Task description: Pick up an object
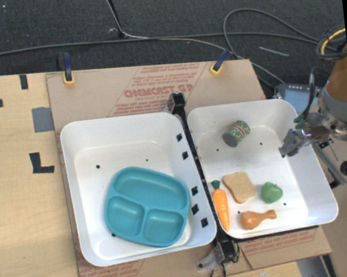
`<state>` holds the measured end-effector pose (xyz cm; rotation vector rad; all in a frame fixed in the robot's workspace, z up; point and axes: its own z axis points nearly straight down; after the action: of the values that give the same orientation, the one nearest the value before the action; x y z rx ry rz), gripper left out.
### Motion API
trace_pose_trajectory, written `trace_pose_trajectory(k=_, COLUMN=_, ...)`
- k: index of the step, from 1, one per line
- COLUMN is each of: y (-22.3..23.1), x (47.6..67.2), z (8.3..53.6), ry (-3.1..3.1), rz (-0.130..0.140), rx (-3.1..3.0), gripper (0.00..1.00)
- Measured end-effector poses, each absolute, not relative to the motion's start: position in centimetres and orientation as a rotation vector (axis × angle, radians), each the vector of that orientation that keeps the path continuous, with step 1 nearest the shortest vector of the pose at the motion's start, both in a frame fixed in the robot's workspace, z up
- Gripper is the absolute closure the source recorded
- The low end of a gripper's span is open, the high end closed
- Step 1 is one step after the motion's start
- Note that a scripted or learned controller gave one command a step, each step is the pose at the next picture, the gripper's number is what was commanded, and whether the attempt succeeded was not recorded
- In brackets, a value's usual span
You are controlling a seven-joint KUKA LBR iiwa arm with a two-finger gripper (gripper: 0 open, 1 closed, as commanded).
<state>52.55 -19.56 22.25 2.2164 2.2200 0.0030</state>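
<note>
A: While the arm (337,92) hangs at the right bin's far edge, where does the hand (292,145) sit?

B: Just over the right bin (314,208) at its right wall, apart from everything inside. Whether it is open or closed I cannot tell; it reads as a dark blur there, and nothing is visible between its tips.

A: So nothing picked yet. What could it take?

B: All the candidates lie in that right bin. A small can (236,132) rests on its side near the back, cylindrical, green label, grey end. Toward the front: a bread slice (239,186), flat and tan; a green vegetable (271,192), rounded and glossy; a drumstick (257,218), brown and tapering; a carrot (220,205), orange, lying along the left wall.

A: And the left bin (78,178)?

B: It holds a blue tray (146,206), smooth plastic with three compartments. Probably too broad and flat to pinch easily.

A: Why are both bins together?

B: I'd guess so everything stays within reach on the counter (18,204).
</note>
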Motion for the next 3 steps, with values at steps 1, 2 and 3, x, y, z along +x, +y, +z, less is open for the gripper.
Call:
trace_pose_trajectory(k=1, y=-14.7, x=52.9, z=23.1, ry=2.228, rz=0.002, rx=2.215, gripper=1.00)
trace_pose_trajectory(k=2, y=-10.2, x=53.4, z=22.2, ry=2.228, rz=-0.001, rx=2.217, gripper=1.00)
trace_pose_trajectory(k=3, y=-5.4, x=54.4, z=22.9, ry=2.230, rz=0.001, rx=2.215, gripper=1.00)
